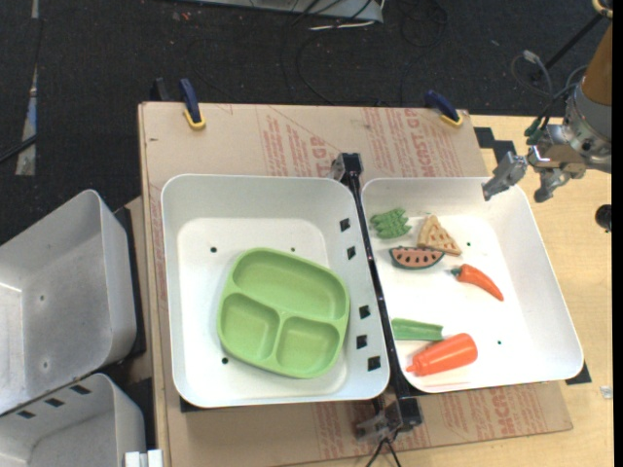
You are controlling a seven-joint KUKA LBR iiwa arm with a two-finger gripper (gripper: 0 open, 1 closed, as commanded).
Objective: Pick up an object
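Note:
The right bin (545, 261) holds several toy foods: a green leafy piece (389, 223), a tan wedge (437, 233), a watermelon slice (416, 257), a small orange pepper (479, 280), a green pod (417, 329) and a large orange-red carrot (444, 354). My gripper (521, 176) hovers above the bin's upper right corner, open, with nothing between its fingers. It stands well clear of every item.
The left bin (185, 212) carries a green divided plate (283, 312). A black clamp bar (370, 290) runs between the two bins. Spare white bins (58, 290) sit off the bench at the left. Clamps (193, 105) hold the board's far edge.

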